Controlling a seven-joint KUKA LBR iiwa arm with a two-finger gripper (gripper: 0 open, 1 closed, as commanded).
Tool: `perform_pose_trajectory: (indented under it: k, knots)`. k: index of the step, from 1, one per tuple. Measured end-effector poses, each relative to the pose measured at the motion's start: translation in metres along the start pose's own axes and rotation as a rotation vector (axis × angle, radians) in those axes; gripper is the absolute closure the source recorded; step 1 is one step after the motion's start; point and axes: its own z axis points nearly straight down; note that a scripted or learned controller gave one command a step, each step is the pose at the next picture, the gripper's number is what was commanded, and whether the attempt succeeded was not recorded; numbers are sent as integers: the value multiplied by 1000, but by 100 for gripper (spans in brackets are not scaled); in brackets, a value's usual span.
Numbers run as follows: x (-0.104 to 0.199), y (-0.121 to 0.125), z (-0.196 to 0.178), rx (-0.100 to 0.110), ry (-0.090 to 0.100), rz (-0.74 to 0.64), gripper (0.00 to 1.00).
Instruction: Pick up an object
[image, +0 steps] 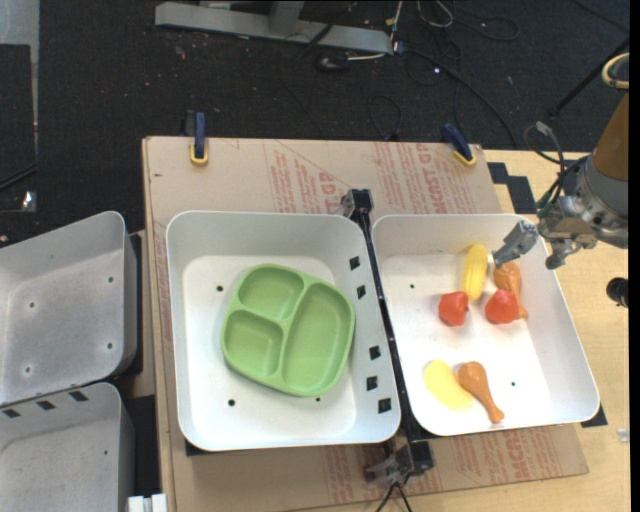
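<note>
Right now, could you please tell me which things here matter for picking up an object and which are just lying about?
For the job:
gripper, open
yellow corn cob
two red toys
orange toy
toy drumstick
yellow piece
right bin

Lying about:
green divided plate
left bin
blue clamps

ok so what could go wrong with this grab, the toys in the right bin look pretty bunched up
The gripper hangs over the far right corner of the right bin, its fingers spread. Two risks:

1. The corn, carrot and two red toys lie close together, so closing fingers may shove one aside or catch two.

2. The carrot sits near the bin's wall, which could block a finger and spoil the grip.
</note>
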Motion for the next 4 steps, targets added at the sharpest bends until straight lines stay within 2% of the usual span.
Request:
perform_pose_trajectory:
  k: [1,4]
  knots:
    - [1,3,-7,-12,-3,-3,0]
    - [5,-12,143,-7,-1,-1,0]
